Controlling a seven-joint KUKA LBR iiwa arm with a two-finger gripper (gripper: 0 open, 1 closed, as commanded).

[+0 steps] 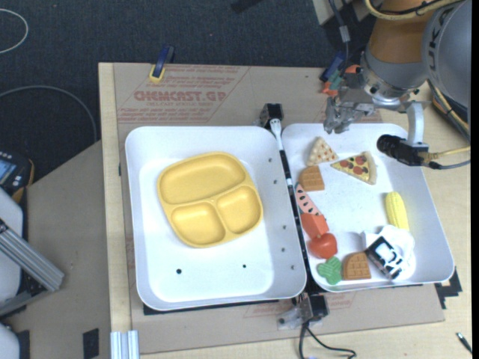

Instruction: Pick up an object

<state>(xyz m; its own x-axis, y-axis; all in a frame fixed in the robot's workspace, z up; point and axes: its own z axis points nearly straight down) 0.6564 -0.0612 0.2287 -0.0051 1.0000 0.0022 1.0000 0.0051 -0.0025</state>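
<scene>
Grey arm (pixel 419 21) | upper right | jaws above right bin (pixel 426 200) far rim

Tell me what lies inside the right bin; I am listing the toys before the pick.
In the right bin: pizza slice, cracker wedge, toast piece, watermelon slice, corn, tomato, waffle, a green piece and a black-and-white toy, which hides whatever lies beneath.

KUKA iiwa arm (pixel 441 28), at about 1 o'clock: rounded grey housing with a broad orange band (pixel 408 13) above the wrist, narrowing to a pale metallic flange. Beneath it, a small dark-and-silver two-finger gripper (pixel 340 118) bears red and blue fittings at its 10 o'clock side. Black and yellowish cables loop around the wrist.
</scene>
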